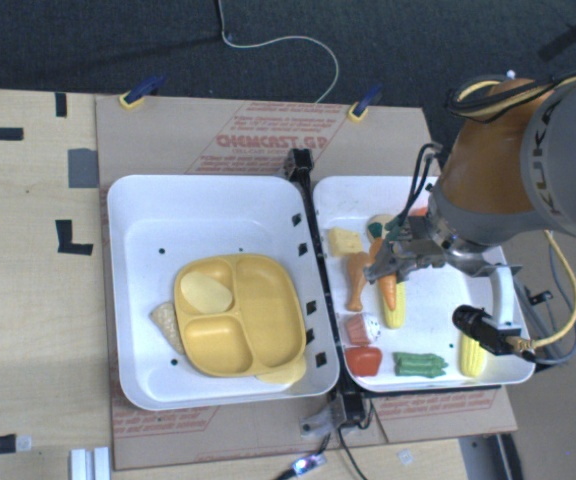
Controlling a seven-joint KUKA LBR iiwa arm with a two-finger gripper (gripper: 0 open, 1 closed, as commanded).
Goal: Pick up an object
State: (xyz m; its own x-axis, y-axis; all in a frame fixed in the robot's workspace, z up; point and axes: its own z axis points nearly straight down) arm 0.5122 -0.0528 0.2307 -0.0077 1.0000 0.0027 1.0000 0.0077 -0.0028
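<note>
jaws (388, 273) low in right bin (438, 313) | over carrot (390, 291) and corn (395, 308) | grip state: cannot tell

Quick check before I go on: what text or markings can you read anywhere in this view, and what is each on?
"KUKA", partly visible, running vertically in dark letters on the grey arm.
Red printing on the cardboard sheet behind the bins, upside down from this view; too blurred to read with confidence.
No readable text on the left bin, right bin or yellow divided plate.
</note>
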